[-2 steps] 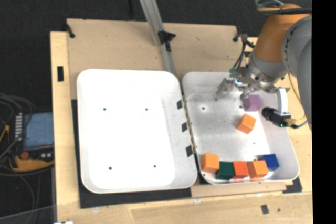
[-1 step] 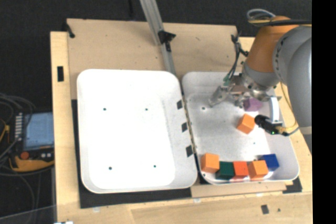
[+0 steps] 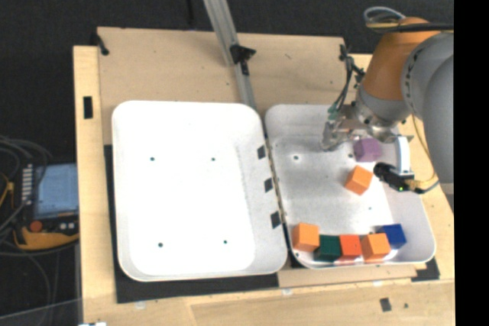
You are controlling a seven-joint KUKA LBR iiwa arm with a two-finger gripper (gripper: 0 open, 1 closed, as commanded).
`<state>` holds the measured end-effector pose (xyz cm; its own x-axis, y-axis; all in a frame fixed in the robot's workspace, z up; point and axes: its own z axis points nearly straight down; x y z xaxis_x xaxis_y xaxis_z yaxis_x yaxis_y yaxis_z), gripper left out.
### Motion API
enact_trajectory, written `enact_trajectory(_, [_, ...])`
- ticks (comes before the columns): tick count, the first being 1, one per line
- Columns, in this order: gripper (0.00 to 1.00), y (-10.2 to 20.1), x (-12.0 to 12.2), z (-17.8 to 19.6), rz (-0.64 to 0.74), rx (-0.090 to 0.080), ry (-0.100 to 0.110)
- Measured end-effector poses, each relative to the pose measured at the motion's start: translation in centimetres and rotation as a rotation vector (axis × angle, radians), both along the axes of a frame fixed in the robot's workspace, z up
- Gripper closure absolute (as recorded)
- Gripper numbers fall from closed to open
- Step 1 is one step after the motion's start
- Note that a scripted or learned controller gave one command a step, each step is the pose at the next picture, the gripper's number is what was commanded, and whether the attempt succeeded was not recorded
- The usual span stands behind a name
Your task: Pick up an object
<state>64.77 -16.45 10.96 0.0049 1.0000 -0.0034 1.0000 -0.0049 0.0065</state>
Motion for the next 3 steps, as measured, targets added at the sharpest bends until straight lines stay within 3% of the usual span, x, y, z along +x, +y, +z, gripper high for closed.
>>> enact_trajectory(2, [1.0,-0.1,-0.2,10.5,0.004,0.002,-0.001])
enact_trajectory(3, [1.0,-0.2,-0.1,13.8,0.009,0.002,0.0])
